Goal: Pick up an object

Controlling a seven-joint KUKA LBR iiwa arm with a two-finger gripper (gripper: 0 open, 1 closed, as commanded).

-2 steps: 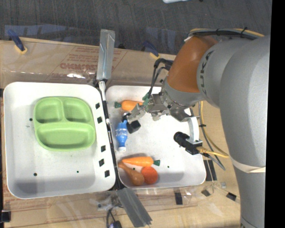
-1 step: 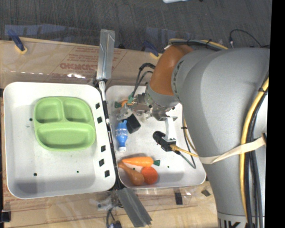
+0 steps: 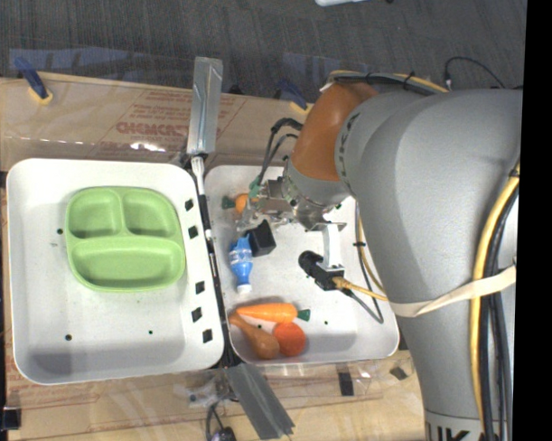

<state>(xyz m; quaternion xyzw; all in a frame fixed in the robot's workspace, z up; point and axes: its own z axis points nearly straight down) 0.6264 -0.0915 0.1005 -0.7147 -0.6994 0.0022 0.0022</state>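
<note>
My gripper (image 3: pixel 256 225) is low in the right bin (image 3: pixel 373 329), near its upper left part. A small blue bottle (image 3: pixel 242 265) with a white cap lies just below it, close to or touching the gripper's black tip. A small orange and green piece (image 3: pixel 239 203) lies right beside the gripper on its upper left. At the bin's front lie a carrot (image 3: pixel 268 312), an orange ball-like fruit (image 3: pixel 291 339) and a brown oblong item (image 3: pixel 255 339), all well apart from the gripper.
The left bin (image 3: pixel 37 342) holds a green divided plate (image 3: pixel 126 238). A ridge with black clips (image 3: pixel 201 258) separates the two bins. The grey arm (image 3: pixel 431 193) covers the right bin's right side, and a black connector with a yellow cable (image 3: pixel 318 271) hangs over its middle.
</note>
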